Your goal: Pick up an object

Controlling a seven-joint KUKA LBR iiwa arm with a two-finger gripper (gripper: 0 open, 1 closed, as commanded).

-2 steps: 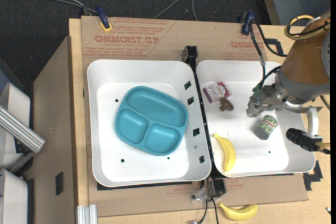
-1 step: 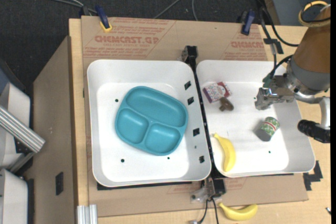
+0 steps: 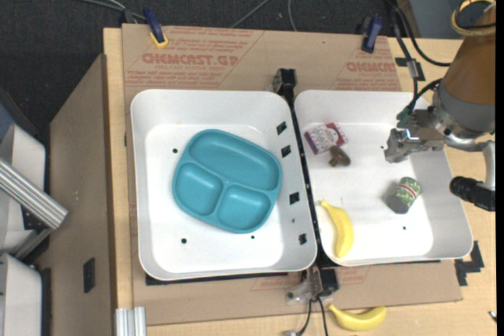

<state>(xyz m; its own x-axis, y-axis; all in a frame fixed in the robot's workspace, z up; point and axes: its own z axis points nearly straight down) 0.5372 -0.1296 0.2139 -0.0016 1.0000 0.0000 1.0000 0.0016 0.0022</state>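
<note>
Green-labelled can (image 3: 404,194) just below the jaws (image 3: 398,149), apart.

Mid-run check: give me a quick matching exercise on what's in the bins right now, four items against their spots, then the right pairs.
Items:
1. blue divided plate
2. banana
3. small can
4. purple packet

Places:
A. right bin, near its top-left
B. left bin, centre
C. right bin, just below the gripper
D. right bin, bottom-left corner

Pairs: 1-B, 2-D, 3-C, 4-A
</note>
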